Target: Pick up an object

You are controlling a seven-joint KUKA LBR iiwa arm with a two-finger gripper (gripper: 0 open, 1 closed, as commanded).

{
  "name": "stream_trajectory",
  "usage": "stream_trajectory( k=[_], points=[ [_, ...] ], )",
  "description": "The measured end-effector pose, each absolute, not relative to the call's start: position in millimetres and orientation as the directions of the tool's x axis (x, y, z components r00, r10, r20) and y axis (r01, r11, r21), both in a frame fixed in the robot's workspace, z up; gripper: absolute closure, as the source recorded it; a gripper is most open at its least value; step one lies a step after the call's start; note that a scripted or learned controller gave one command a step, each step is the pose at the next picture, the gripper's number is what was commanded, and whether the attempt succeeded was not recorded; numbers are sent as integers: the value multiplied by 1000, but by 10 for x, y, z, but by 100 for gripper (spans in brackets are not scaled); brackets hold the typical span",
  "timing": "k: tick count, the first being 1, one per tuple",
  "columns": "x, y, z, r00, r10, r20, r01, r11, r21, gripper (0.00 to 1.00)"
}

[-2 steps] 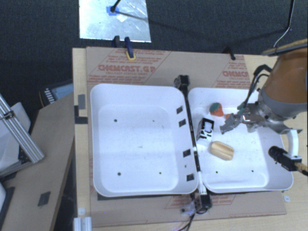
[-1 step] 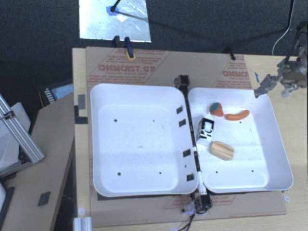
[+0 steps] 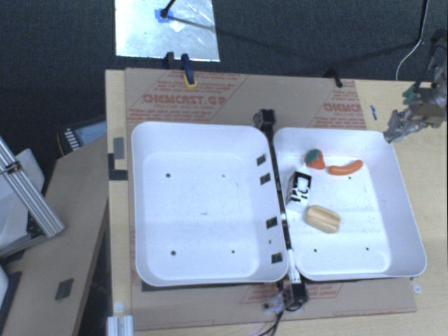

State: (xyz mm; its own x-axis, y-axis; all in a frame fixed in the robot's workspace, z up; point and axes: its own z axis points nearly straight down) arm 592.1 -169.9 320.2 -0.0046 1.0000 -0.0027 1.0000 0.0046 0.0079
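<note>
We see the pincer (image 3: 397, 127) at the far right corner of the right shallow white plastic bin (image 3: 402, 219), just above its rim; it carries nothing, and how wide it stands we cannot tell, because it is small and blurred in the camera view. All the candidates for picking lie in this right bin, to the left of the pincer and lower in the view. The nearest one is the thin orange sausage-shaped toy (image 3: 346, 166), whose long axis runs almost left to right, with a slight rise toward the right end. Just beside it, to the left, sits the small round toy in green and orange (image 3: 315, 159). Further toward the front we find the black and white printed card (image 3: 299, 187), near the divider, and the tan bread-like block (image 3: 323, 218), which lies across with a small tilt. In our judgement the orange toy is the easiest target, as the arm must travel least. The left shallow white bin (image 3: 203, 201) holds no objects. Both bins rest on a brown cardboard sheet (image 3: 231, 93) on the tabletop (image 3: 77, 257), and a dark carpet floor (image 3: 56, 47) surrounds it.
</note>
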Motion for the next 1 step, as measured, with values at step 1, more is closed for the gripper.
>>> stream_trajectory(
  k=[1],
  points=[
    [6387,-1418,3820,-8,1000,-2,1000,8,11,100]
  ],
)
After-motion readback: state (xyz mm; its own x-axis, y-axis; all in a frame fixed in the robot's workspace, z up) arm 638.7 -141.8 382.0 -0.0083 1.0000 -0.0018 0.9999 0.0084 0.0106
